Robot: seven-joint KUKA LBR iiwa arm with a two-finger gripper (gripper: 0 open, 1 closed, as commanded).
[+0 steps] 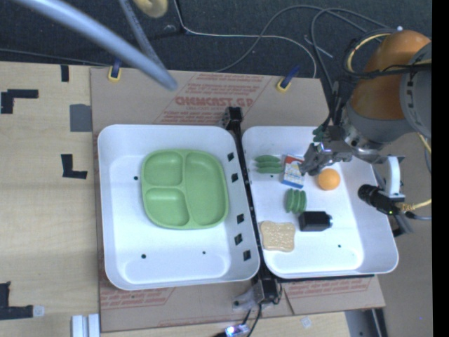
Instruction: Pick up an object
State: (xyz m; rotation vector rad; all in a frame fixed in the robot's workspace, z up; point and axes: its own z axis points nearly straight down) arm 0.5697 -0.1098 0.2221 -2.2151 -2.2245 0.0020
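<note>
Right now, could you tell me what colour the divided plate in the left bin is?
Light green; the divided plate shows clearly in the camera view.

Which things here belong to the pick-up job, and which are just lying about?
Job: gripper; small carton; orange; two green vegetable pieces; black block; bread slice; right bin.

Lying about: green divided plate; left bin; cables.

We cannot make out the fingers of the gripper (313,159), too small and blurred. The arm (393,83) runs off the right edge, and part of the carton (293,173) lies beneath the gripper.
</note>
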